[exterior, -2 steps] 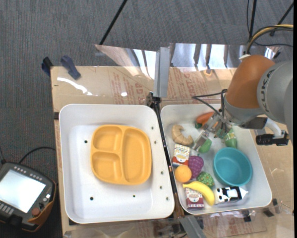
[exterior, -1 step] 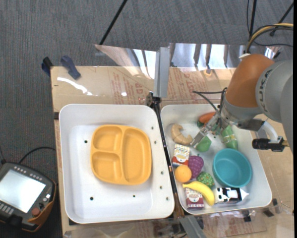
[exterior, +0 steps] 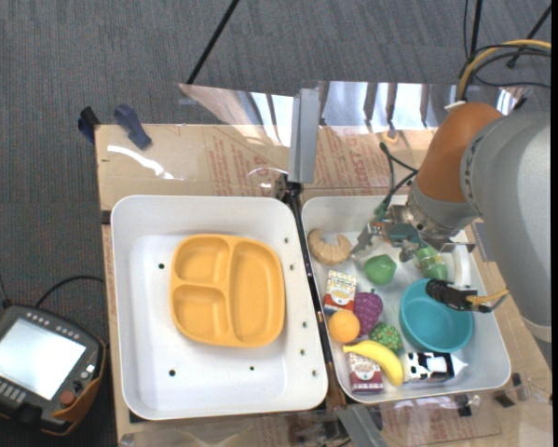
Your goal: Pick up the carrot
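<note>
your gripper (exterior: 393, 234) hangs low over the upper part of the right bin (exterior: 498, 369), right of the middle of the frame. the arm comes in from the right edge. you cannot tell from this slant how wide the gripper stands, and nothing is seen held in it.

the carrot is hard to pick out. the one orange thing in plain sight is a round fruit (exterior: 344, 327) at the lower left of that bin, and its shape says orange, not carrot. a pale green bit (exterior: 434, 264) lies just beside the gripper, down and to the right, partly under the wrist. it may be the carrot's leafy end, with the rest covered by the arm, but that is only a guess. if so, the carrot lies toward the right edge from the gripper, and you cannot read its long axis.

room is tight. a green apple (exterior: 380, 269) sits just below the gripper, a bread roll (exterior: 330, 246) to its left and a teal bowl (exterior: 434, 324) lower right. the bin floor is smooth and white. the left bin (exterior: 139, 250) holds a yellow plate (exterior: 227, 291), well apart from all this.
</note>
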Available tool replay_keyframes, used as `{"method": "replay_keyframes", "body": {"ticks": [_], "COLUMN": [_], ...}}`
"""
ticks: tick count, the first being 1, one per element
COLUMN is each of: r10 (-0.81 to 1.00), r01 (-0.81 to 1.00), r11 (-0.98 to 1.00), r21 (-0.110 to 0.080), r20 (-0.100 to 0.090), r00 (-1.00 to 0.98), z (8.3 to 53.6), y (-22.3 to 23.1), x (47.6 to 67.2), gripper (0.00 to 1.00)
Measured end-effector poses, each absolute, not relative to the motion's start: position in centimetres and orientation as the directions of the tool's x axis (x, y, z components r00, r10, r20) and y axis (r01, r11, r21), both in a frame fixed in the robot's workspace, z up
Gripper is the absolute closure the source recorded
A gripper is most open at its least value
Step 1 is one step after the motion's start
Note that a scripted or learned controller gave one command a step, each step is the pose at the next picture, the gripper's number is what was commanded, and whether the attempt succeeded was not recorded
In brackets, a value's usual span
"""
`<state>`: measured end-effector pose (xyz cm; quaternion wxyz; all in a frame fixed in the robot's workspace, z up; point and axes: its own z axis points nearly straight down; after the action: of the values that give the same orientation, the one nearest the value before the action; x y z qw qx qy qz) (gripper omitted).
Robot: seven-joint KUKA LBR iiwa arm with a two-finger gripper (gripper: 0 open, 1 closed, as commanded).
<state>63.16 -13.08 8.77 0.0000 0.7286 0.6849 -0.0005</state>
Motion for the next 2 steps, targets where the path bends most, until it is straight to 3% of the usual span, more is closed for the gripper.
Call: {"method": "replay_keyframes", "body": {"ticks": [1,2], "r10": [0.997,0.986], "r01": [0.997,0.986], "r11": [-0.073,-0.166], "r21": [0.004,-0.009], "r20": [0.0,-0.001], "r00": [0.073,0.166], "z": [16.1,8.7], "y": [-10.5,-15.3], "x": [61.7,64.2], "gripper": [0.0,0.0]}}
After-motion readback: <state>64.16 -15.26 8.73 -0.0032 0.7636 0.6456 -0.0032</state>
